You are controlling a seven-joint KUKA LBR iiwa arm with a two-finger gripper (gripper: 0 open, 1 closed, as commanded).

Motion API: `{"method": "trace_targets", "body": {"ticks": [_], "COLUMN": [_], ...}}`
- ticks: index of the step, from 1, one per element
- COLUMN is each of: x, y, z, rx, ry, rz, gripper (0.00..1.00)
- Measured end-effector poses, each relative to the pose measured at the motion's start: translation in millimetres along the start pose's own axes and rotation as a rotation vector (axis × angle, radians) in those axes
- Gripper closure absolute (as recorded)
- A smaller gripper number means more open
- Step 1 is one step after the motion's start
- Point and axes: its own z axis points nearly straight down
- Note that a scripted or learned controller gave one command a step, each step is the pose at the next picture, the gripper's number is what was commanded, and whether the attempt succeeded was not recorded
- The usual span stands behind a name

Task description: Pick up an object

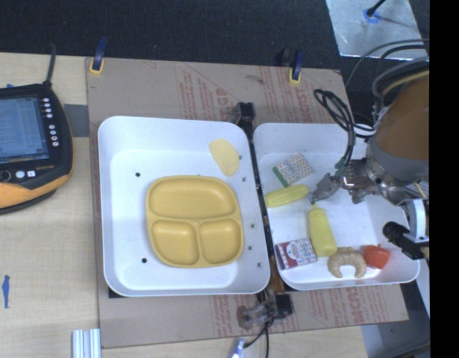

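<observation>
A robot arm's hand (328,187) hovers over the right bin (289,277), fingertips at about the bin's center; whether it is clenched or released cannot be told. Just at its seven o'clock lies a yellow toy bottle (321,231), likely light, stiff and slick, best gripped across its narrow body. A toy corn cob (286,195) lies at nine o'clock, a croissant (347,262) at five.

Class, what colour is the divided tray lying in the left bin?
Pale yellow; the divided tray shows best in the camera view.
</observation>
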Motion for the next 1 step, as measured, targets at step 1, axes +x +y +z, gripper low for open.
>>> {"method": "trace_targets", "body": {"ticks": [1], "x": [18.1], "y": [-14.3], "z": [66.7], "rx": [0.0], "ry": [0.0], "rz": [0.0], "gripper": [0.0]}}
